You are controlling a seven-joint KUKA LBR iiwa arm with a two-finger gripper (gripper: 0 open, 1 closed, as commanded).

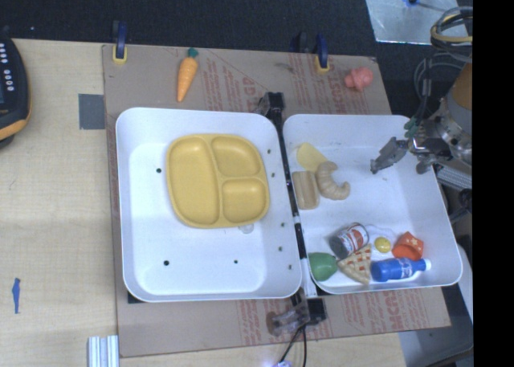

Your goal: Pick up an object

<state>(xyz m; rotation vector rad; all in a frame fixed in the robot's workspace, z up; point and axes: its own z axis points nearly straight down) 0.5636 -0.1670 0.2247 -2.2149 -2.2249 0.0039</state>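
Grey arm point(450, 128) cut off at right edge; pincer point(401, 156) spread over right bin point(418, 197), pinching nothing.

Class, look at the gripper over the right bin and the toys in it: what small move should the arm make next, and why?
Probably a short move toward the croissant, then down. The gripper hovers over bare floor in the upper part of the right bin with nothing between its fingers. The croissant is the closest toy to it and has open space on the gripper's side.
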